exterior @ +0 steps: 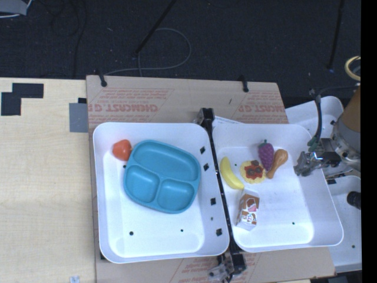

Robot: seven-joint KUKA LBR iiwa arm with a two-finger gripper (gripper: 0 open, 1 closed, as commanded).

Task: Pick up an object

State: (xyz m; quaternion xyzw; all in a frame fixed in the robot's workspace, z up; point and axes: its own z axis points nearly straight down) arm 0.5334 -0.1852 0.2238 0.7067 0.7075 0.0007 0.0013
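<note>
The gripper (308,163) hovers at the right bin's (294,232) right rim; whether it is clenched cannot be told. To its left lie 5 toys: chicken drumstick (277,161) nearest, grapes (266,154), pizza slice (253,172), banana (230,174), carton (249,211).

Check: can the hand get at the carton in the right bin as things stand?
Probably yes. The carton lies alone, apart from the banana, with bare bin floor between it and the hand.

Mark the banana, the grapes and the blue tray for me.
banana (231,174): camera view, middle of its curve.
grapes (266,154): camera view, centre of the bunch.
blue tray (162,175): camera view, central divider.
</note>
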